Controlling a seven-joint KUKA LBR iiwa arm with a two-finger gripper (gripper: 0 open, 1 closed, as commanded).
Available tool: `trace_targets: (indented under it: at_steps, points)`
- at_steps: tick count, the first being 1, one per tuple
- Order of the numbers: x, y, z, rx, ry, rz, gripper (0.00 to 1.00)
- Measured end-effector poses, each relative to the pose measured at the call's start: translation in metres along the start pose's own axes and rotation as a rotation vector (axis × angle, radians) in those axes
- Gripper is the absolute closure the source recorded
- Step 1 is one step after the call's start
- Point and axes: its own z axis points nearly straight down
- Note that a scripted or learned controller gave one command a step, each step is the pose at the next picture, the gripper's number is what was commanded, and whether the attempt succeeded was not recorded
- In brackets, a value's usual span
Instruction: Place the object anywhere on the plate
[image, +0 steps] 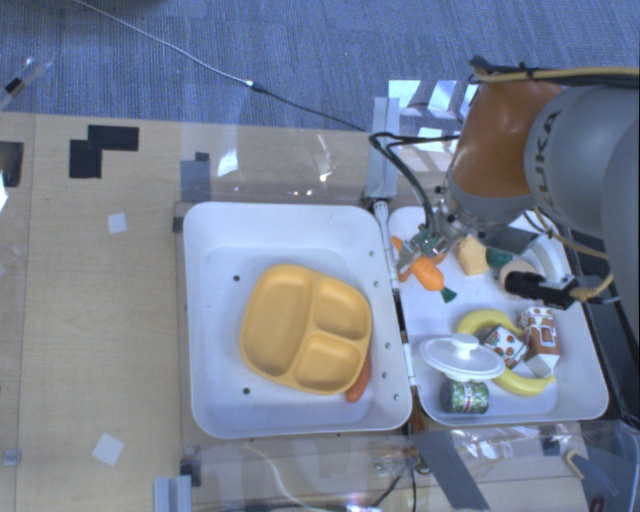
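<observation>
Camera view: arm (560, 150) lettering "UKA" legible, partial.

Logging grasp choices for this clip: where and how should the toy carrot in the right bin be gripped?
Grip the carrot across its orange body, near the middle, coming straight down from above. It lies flat and slanted near the right bin's left wall, its green tip pointing lower right, so the pincer should close across the narrow width, not along its length. This is a judgement from one view.

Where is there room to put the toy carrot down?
The yellow plate has three bare compartments, and bare white floor of the left bin surrounds it. The right bin is crowded: carrot, banana, cup.
</observation>
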Motion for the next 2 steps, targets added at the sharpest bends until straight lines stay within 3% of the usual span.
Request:
trace_targets:
  at_steps: [1, 2]
  points:
    - [0.0711, -0.0072, 0.0007, 0.000, 0.003, -0.151, 1.00]
    - [0.0699, -0.0078, 0.0006, 0.000, 0.002, -0.149, 0.00]
